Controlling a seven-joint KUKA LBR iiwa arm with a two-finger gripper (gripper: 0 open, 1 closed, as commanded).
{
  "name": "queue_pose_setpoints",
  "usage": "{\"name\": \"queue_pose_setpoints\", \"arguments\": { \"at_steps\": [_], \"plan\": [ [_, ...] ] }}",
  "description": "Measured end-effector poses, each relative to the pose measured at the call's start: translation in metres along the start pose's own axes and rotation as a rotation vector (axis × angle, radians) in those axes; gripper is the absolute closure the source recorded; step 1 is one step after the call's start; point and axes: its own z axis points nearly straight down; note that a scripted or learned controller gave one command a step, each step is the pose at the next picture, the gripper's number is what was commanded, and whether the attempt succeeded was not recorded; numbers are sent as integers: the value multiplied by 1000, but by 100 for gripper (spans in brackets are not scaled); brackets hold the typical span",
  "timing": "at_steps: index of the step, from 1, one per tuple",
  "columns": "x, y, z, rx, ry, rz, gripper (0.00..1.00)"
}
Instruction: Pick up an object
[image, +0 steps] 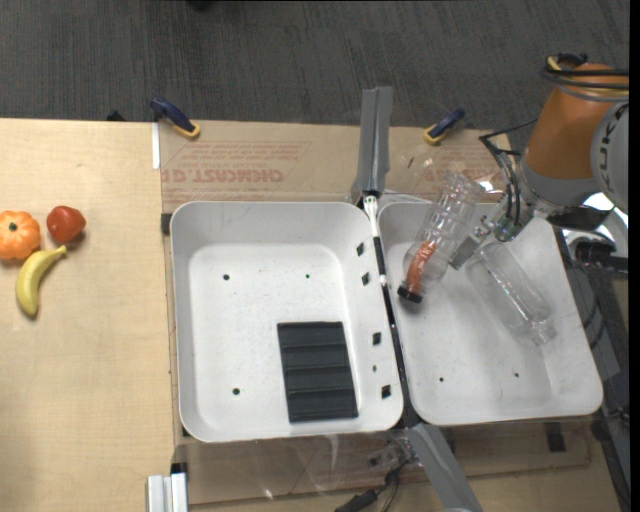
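Observation:
A clear plastic bottle (432, 245) with an orange-red label and a black cap lies tilted in the right bin (480, 395), against its left wall. A second clear plastic item (515, 292) lies to its right, near the bin's middle. A black ridged block (318, 370) rests in the left bin (215, 300), toward its front. My gripper (478, 238) hangs over the back of the right bin, between the two clear items and close beside the bottle's upper part. The orange-banded wrist (570, 130) stands above it at the right.
A tomato (65, 223), an orange fruit (17, 236) and a banana (35, 278) lie on the wooden bench far left. Clamps (175, 117) hold cardboard behind the bins. A grey divider post (374, 140) rises between the bins.

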Motion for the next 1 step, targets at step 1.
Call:
{"name": "queue_pose_setpoints", "arguments": {
  "at_steps": [1],
  "plan": [
    [-1, 0, -10, -2, -3, 0, 100]
  ]
}}
